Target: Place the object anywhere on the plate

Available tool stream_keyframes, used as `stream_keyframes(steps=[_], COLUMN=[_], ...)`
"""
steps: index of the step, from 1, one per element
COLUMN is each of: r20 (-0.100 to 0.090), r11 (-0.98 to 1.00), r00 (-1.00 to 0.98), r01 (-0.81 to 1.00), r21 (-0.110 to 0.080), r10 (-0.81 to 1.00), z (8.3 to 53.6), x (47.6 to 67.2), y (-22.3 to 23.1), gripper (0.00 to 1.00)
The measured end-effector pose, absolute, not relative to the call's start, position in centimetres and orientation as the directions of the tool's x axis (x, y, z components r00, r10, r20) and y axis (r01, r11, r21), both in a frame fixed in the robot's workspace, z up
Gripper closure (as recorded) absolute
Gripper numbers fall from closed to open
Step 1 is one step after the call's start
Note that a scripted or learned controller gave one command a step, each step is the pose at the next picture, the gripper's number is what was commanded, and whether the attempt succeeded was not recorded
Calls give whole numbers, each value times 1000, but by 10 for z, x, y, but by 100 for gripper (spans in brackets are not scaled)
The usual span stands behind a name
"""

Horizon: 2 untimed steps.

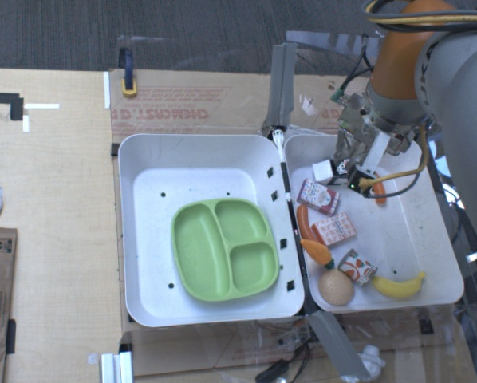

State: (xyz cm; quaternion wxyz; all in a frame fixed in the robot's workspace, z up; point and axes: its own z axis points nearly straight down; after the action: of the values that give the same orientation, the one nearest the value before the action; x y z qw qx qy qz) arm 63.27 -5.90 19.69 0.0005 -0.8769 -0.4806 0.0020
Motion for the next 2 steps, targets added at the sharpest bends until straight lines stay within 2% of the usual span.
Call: stream_keyframes(steps=[1, 2], r20=[-2, -1], r11=[-369, -250], r00=[369, 250], r01=[930, 968], r21=[0, -1], r10=[930, 968], z=[232, 263], x=[650, 659], y=[-120, -39], gripper=[100, 100])
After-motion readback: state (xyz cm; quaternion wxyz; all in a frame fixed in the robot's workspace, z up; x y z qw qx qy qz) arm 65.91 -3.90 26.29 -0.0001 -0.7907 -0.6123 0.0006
